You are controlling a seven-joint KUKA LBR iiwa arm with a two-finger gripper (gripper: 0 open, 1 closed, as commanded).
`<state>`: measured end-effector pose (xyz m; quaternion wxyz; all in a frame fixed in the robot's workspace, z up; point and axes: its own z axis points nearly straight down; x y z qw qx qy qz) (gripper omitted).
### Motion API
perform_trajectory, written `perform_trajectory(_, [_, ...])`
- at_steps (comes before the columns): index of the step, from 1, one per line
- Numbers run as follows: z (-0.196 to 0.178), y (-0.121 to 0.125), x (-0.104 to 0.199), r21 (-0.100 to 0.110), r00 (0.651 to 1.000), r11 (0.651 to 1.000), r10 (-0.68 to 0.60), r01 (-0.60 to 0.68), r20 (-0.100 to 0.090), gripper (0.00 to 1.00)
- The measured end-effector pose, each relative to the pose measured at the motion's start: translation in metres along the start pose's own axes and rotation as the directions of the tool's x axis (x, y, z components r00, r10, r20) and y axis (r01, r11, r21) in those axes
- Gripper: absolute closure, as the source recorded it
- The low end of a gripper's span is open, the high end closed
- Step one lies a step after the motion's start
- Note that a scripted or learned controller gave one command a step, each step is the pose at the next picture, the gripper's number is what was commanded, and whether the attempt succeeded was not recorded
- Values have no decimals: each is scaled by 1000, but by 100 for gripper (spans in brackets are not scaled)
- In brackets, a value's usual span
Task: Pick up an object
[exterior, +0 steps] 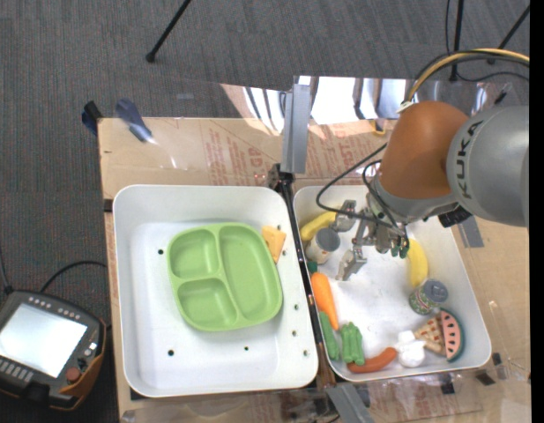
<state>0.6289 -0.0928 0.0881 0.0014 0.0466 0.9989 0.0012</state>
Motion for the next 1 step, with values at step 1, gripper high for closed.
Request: perform_trajectory(1, [1, -61, 76, 2, 998, 998, -70, 70, -3, 0])
